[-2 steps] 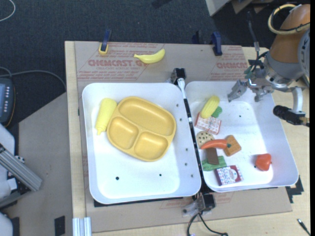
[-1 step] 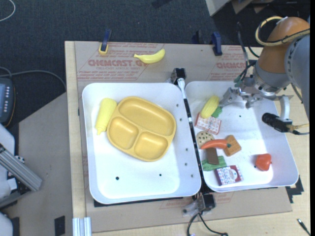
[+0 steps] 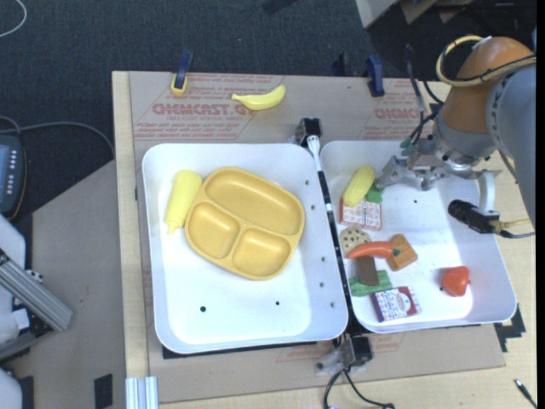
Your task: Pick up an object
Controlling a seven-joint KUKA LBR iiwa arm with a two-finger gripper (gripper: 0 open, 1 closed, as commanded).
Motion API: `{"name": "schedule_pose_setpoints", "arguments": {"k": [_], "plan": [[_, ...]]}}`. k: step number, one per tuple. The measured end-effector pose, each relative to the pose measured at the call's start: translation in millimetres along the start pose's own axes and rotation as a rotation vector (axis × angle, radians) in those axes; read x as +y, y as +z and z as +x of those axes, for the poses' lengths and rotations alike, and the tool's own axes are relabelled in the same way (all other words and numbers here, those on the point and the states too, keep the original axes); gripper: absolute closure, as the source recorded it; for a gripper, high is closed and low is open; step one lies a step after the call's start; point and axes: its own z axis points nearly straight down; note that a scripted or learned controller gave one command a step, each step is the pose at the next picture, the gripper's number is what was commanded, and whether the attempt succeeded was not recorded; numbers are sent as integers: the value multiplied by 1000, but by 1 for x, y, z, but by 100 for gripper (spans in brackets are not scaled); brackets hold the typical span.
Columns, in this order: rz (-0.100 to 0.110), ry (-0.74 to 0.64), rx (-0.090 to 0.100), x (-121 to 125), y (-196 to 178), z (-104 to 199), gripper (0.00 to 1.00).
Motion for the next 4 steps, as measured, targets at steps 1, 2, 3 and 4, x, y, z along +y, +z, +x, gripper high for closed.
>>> {"name": "schedule_pose_setpoints", "arguments": {"k": [1, 2, 3, 4], "plan": [[-6, -1, 0, 2, -13, 0, 100], [-11, 0, -3, 5, -78, 4, 100], [-9, 1, -2, 4, -122, 5, 100], [-8, 1, -2, 5, -142, 5, 100]]}}
